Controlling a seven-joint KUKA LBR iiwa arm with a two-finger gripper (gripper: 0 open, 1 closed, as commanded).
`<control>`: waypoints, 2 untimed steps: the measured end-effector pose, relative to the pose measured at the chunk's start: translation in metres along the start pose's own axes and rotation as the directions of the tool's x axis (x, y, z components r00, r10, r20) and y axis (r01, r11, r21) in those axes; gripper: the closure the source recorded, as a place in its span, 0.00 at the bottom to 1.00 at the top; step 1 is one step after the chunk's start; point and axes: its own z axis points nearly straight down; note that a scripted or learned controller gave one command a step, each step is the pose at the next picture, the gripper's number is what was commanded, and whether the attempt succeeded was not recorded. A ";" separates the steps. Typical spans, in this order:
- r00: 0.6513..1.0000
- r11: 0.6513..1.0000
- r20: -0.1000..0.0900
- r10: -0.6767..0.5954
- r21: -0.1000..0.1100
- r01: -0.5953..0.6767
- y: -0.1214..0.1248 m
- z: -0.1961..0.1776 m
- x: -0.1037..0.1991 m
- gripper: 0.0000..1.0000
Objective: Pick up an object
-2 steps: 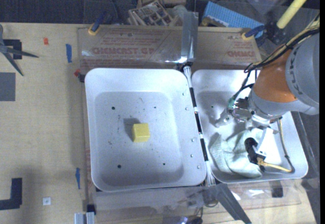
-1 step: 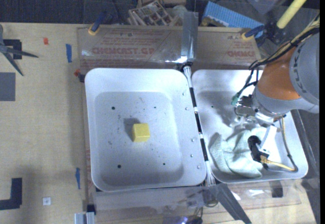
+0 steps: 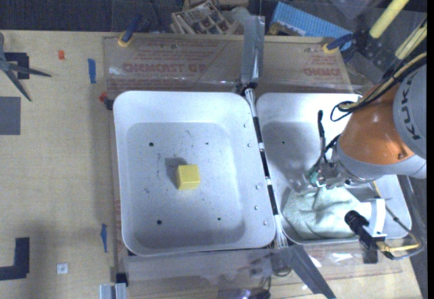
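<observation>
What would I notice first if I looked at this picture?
Probably the yellow block, sitting alone near the middle of the left bin, bright against the white. Next, the big arm with its orange band, reaching in from the right over the right bin. It hangs above a pale crumpled cloth lying at that bin's near end.

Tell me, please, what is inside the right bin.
A pale crumpled cloth lies in the right bin, at its near end. The arm hangs over it, covering part of the cloth and the bin floor below.
</observation>
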 end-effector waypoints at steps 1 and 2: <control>0.999 0.998 0.000 0.054 0.012 -0.054 0.028 -0.056 -0.057 1.00; 0.945 0.945 0.002 -0.326 0.000 0.326 -0.011 -0.001 -0.032 1.00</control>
